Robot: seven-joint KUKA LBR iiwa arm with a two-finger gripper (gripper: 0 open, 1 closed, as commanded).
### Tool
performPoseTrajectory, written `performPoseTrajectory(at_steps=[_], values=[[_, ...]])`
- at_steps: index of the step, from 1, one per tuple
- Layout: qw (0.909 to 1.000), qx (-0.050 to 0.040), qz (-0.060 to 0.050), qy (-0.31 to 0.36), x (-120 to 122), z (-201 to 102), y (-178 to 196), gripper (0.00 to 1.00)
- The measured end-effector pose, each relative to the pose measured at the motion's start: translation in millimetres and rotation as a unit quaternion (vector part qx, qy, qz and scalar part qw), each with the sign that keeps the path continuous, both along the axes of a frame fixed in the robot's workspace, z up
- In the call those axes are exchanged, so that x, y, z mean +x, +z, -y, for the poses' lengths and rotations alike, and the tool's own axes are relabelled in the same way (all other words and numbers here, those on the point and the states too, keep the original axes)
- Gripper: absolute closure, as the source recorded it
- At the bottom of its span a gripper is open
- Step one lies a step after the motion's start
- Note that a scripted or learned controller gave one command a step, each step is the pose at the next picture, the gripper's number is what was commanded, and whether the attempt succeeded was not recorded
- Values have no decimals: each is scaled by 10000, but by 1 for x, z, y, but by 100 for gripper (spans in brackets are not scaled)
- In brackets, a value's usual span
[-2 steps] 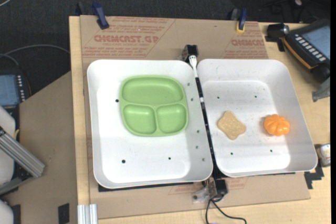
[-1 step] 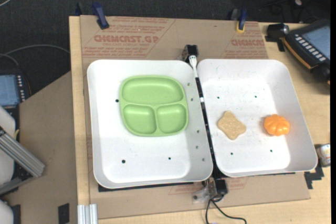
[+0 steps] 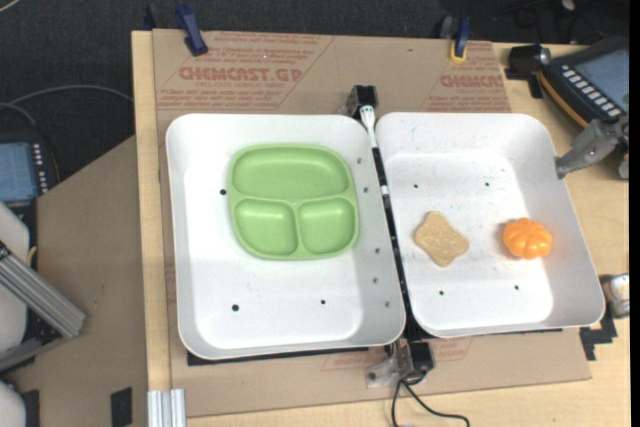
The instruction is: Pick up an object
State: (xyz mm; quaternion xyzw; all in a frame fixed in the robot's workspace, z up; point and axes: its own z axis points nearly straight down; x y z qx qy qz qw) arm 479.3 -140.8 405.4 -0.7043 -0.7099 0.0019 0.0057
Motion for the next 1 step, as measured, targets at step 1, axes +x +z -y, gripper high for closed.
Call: performPoseTrajectory(at_steps=[1], values=[[9999,-70,144,-61,0,52,139,0]])
